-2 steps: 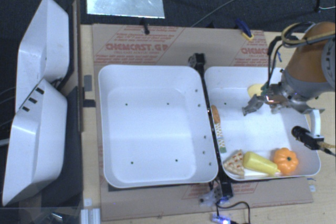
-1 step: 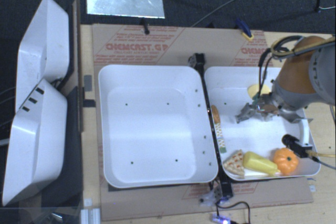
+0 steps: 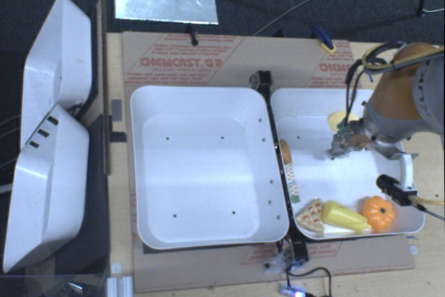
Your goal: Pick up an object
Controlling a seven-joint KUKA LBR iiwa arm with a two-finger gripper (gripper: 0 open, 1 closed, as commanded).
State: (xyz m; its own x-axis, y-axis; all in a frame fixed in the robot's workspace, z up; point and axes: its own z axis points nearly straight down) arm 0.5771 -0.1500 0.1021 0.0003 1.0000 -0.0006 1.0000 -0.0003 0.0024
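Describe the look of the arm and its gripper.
The arm is rounded grey metal with a broad orange band above the wrist. Dark cables loop over its upper side. The gripper is a small grey and dark metal unit; its details are too blurred to make out.

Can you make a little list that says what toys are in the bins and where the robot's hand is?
arm: grey KUKA arm with an orange band, reaching in from the right
gripper: gripper low over the right bin
near front wall of right bin: orange toy pumpkin, yellow toy pepper-like piece, pizza slice toy
along right bin's left wall: slim patterned strip
beside gripper: pale yellow object, partly hidden
left bin: white left bin
held: nothing seen between the jaws
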